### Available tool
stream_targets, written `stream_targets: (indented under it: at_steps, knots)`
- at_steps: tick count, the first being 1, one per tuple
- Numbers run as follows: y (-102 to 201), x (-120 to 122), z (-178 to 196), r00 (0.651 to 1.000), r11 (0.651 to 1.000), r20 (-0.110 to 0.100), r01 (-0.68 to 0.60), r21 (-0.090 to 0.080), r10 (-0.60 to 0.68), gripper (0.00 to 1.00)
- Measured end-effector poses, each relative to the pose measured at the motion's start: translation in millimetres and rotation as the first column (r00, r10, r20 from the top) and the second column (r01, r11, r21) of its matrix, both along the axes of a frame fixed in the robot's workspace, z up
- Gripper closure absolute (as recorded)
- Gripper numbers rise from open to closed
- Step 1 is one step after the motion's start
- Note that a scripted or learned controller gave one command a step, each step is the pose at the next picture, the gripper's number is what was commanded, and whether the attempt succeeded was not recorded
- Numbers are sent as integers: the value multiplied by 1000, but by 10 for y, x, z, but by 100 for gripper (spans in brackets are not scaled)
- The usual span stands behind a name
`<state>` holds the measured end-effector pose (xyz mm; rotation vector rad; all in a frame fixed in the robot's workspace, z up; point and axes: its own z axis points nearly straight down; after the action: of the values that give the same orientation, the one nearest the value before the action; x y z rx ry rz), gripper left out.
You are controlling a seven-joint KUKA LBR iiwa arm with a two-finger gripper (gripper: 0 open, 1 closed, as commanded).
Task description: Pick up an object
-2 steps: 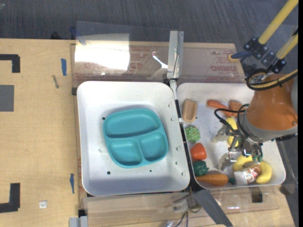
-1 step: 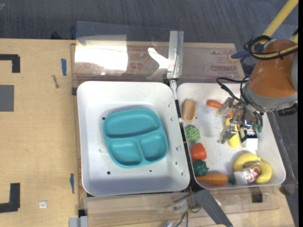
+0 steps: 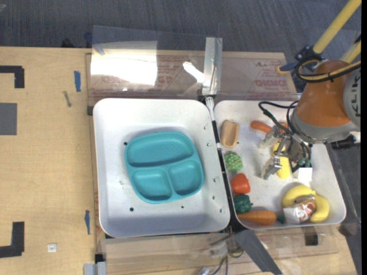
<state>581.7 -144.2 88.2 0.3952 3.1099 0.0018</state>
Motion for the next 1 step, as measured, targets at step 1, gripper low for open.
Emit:
stream_targets:
  at_steps: [1]
  knots:
    - [10, 19, 118, 1000, 1000, 6, -3, -2, 3, 100]
